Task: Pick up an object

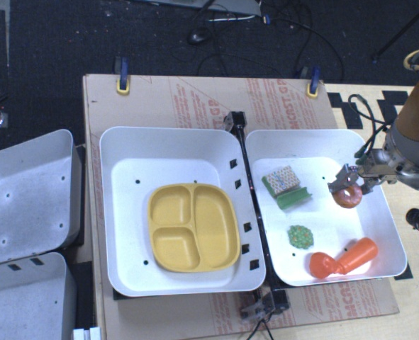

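Reading "SCOTT" print on cardboard (266, 98) under bins.

Yellow tray (193, 227) smooth plastic; white bins (117, 190) matt plastic; orange bottle (342, 258) glossy; bench board (174, 101) cardboard-like.

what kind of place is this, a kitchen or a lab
Most likely a robotics lab or test bench, not a kitchen. Two white bins sit on a board held by clamps, the arm's gripper reaches over toy-like items, and loose cables trail across the dark floor.
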